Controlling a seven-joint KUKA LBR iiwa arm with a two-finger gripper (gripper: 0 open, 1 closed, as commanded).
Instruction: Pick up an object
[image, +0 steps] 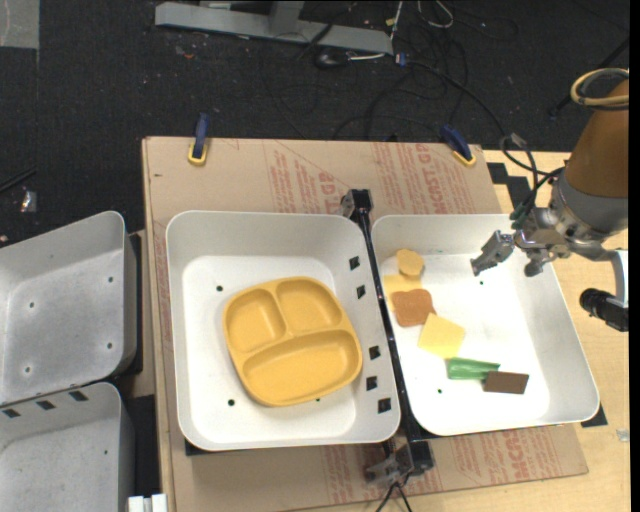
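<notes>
The yellow divided plate (292, 340) lies in the left bin (190, 250). In the right bin (560, 330), food pieces (440, 335) lie untouched. The gripper (515, 250) hovers near its far edge, spread, holding nothing: grasp not begun.

The divided yellow tray (292, 342) is looking like smooth, slightly glossy plastic; both white bins (262, 236) are appearing matt plastic, and the bench (300, 165) is showing printed brown cardboard.

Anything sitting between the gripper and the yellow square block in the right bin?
No. In the camera view, only bare white bin floor lies between the gripper and the yellow square block.
</notes>
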